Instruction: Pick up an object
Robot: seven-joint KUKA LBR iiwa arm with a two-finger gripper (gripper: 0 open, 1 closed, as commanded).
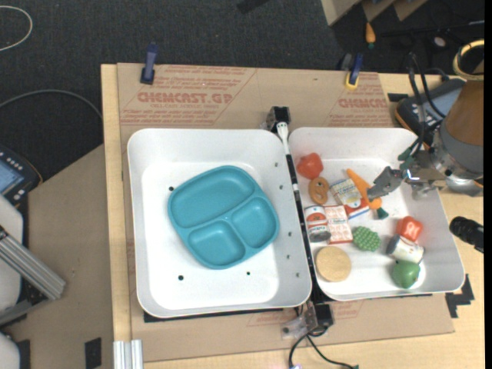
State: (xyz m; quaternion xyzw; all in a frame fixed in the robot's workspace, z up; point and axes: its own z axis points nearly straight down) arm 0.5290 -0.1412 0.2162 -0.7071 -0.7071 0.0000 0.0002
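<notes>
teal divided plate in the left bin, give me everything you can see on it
The teal divided plate looks like smooth moulded plastic, a rounded shape with three compartments: one large section toward the far side and two smaller ones toward the near side, split by raised ridges. All three hold nothing. It lies flat and right side up on the floor of the left bin, roughly central, rotated at a slant to the bin's walls. It touches only the bin floor; the end effector is over the right bin, well away.
</notes>
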